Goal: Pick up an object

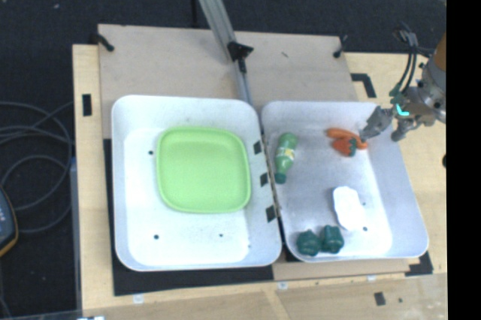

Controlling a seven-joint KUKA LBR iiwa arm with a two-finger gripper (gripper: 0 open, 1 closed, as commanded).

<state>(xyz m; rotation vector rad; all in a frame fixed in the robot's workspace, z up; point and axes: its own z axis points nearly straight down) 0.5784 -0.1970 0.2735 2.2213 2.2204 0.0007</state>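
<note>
Bins first: two shallow white ones sit side by side on the bench, left bin (135, 183) and right bin (402, 213) touching along a middle seam, prob so the arm can reach both w/o anything moving. Left one carries a big lime-green plate (203, 169), lying flat and roughly centred, nothing on it; it looks too broad and flat for two fingers to get hold of. Right bin has the small stuff scattered well apart, which I'd guess is deliberate, giving room to come down on one item w/o bumping another. A green bottle (285, 156) lies on its side near the seam. A white lump (347, 207) sits lower right of centre, and a dark green pepper-like pair (320, 240) rests against the near rim. An orange carrot-like toy (345, 141) lies near the far right corner, tilted across the floor. The gripper (385, 125) hangs at that bin's right edge, just beside the carrot, w/ its fingers (373, 122) spread apart and nothing between them; one tip is close to the carrot's right end, though I can't tell if it touches. Judging by that, the carrot is the likely target, and the grab isn't made yet.
</note>
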